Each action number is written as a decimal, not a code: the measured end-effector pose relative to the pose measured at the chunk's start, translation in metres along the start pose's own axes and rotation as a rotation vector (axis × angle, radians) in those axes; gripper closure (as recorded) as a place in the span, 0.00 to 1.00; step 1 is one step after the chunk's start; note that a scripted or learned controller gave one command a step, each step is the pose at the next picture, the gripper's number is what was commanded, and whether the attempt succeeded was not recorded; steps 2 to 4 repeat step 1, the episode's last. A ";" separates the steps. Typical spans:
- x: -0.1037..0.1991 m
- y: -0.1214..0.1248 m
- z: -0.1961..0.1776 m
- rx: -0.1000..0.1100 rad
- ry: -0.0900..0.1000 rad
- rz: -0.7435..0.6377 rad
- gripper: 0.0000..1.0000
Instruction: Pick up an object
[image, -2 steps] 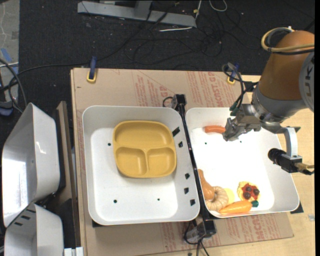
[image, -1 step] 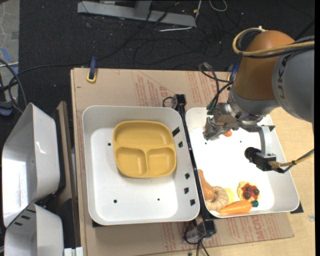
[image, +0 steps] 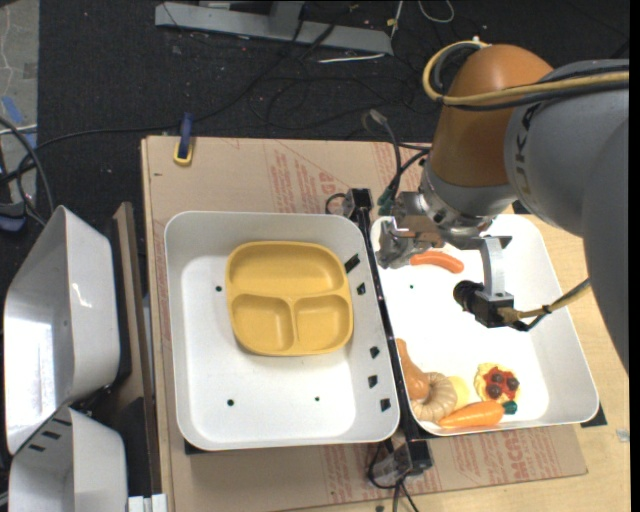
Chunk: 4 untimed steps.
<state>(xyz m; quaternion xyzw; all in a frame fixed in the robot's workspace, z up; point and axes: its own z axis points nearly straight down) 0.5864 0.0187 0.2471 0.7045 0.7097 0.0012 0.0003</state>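
Orange-banded arm (image: 520, 110) fills the upper right of the frame, closest to the lens, reaching down into the right bin (image: 560, 300). Its claw (image: 445, 250) hangs over the upper part of that bin, with a small orange carrot-like piece (image: 438, 261) lying just beneath or beside the mount. Whether the claw is released or clenched cannot be told; the wrist hides that part. Nothing can be confirmed as grasped.

A black block (image: 484, 300) on a grey bracket hangs below the wrist, a cable trailing off to the right.

Candidate items sit clustered at the lower edge of the right bin, likely slid there against the wall: a tan curled piece (image: 432, 392), a second carrot (image: 472, 414) lying flat along the rim, a small pizza-like toy (image: 498, 382) with red and green bits. They touch or nearly touch one another, which would make a clean grab awkward.

The lone orange piece at the top is well apart from the cluster, so probably the easier target, and the arm is positioned over it.

Left bin (image: 200, 400) holds a yellow divided plate (image: 290, 298), upright, centre-upper, well apart from the arm.

Both bins rest on a brown board surface (image: 270, 170).
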 end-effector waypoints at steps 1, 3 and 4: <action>0.049 0.019 -0.004 0.000 0.001 -0.001 1.00; 0.049 0.019 -0.004 0.000 0.001 -0.001 1.00; 0.049 0.019 -0.004 0.000 0.001 -0.001 1.00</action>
